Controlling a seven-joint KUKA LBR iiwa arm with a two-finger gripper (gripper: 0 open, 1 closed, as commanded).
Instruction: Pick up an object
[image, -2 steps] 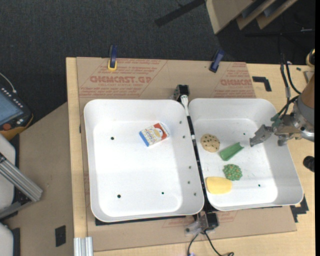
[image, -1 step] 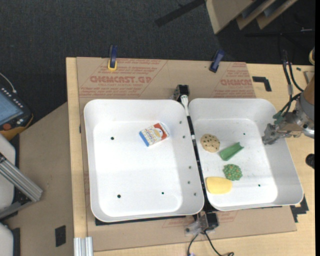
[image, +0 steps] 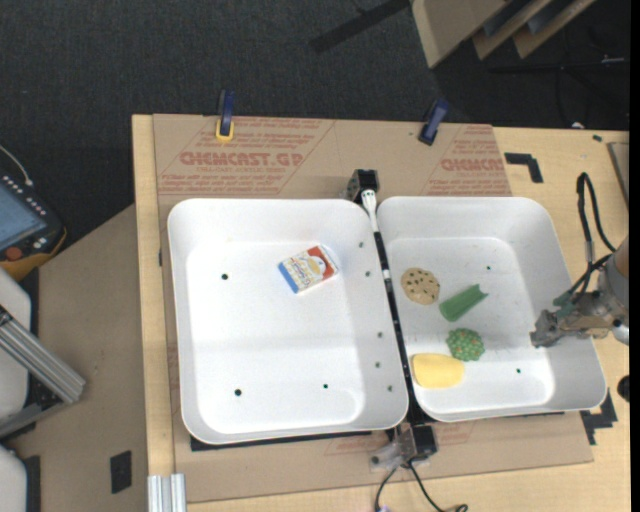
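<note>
Right bin (image: 520, 225) rim: pincer (image: 548, 330) (low)

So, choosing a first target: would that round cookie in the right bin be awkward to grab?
Probably. The cookie looks flat against the bin floor, leaving little edge to pinch. Its round outline suggests it may slide when nudged.

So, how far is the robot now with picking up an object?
Nothing looks picked yet. The gripper is at the right bin's right edge, with no object seen in it. The cookie, green block, broccoli and yellow piece lie inside. Reaching, grasping and lifting remain.
</note>
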